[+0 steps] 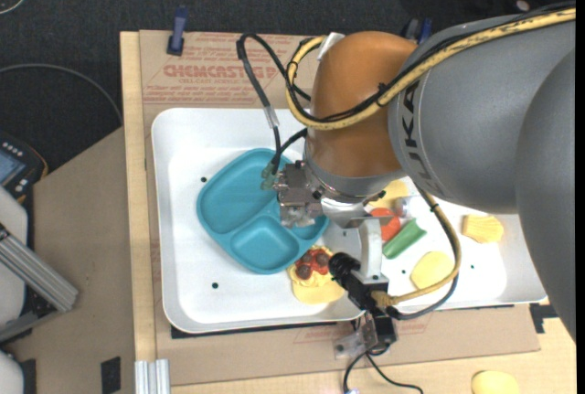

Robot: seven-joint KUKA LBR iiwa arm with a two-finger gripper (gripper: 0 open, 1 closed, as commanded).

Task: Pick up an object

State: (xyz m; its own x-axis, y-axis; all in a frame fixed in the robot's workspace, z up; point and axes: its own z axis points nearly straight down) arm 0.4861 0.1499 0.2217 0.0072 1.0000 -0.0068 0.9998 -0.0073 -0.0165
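One blue tray point(239, 211) — long axis diagonal

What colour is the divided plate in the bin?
Teal blue divided plate, clearest in the camera view.

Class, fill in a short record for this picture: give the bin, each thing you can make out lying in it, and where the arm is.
bin: white bin, shallow, on the bench
dish: blue divided dish in the bin's middle
yellow pieces: one yellow piece right of the arm, another further right
green piece: green stick beside the wrist
arm: grey arm with orange band, over the dish's right edge
gripper: gripper low at the dish; finger state hidden
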